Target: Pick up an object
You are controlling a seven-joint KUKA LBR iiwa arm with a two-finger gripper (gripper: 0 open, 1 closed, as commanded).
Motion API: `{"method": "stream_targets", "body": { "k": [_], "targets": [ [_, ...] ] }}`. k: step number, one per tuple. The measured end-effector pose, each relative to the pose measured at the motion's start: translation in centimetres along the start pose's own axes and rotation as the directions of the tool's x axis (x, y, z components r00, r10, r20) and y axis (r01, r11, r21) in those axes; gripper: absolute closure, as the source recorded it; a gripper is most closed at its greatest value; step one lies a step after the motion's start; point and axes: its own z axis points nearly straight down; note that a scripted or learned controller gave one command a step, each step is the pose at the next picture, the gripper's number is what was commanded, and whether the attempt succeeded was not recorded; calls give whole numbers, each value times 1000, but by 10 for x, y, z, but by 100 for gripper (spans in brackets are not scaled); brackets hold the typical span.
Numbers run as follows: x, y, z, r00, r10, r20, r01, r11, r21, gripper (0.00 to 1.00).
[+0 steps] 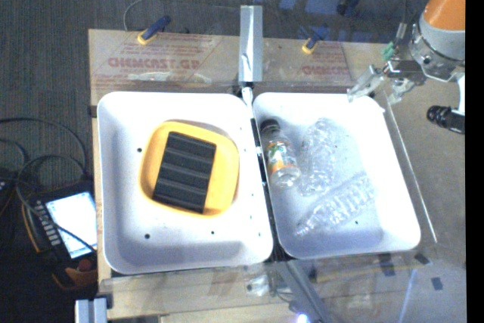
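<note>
Camera view: our gripper hangs upper right, fingers spread, holding nothing; small bottle lies lower left, its axis running top to bottom.

The table, a pale wooden board with faded red lettering along its upper part, fills the middle of the frame. Two shallow white plastic bins rest directly on it, touching side by side: the left bin and the right bin. Two yellow-and-blue clamps grip its upper edge, with a grey metal upright bar between them.
</note>
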Motion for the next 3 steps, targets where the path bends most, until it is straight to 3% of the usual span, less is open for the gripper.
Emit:
{"method": "stream_targets", "body": {
  "k": [1,2,3],
  "targets": [
    [73,-40,69,994,109,1,-109,994,2,0],
    [14,7,116,998,65,5,-65,998,1,0],
    [-1,-18,32,995,99,2,-99,995,-3,0]
  ]
}}
